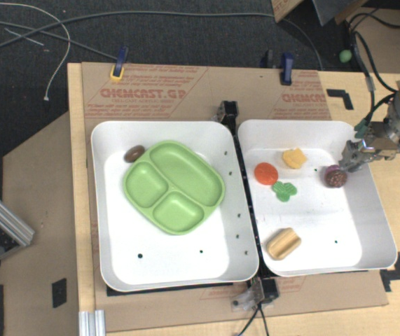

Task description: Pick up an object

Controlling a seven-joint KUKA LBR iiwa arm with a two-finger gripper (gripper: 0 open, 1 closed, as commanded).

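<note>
Green tray beside brown item

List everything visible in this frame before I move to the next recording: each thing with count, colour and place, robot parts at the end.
white bins: 2, white, side by side on the bench; left bin, right bin
divided plate: 1, light green, three compartments, middle of left bin
small oval object: 1, brown, left bin, at the plate's upper left edge
yellow piece: 1, yellow, upper middle of right bin
round piece: 1, orange-red, right bin, near its left wall
leafy piece: 1, green, just below and right of the round piece
bread-like roll: 1, tan, lower part of right bin
round dark object: 1, dark purple, right bin, by the gripper tip
clamps: 2, blue, on the board's far edge
gripper: 1, grey metal, over the right bin's right side
</note>
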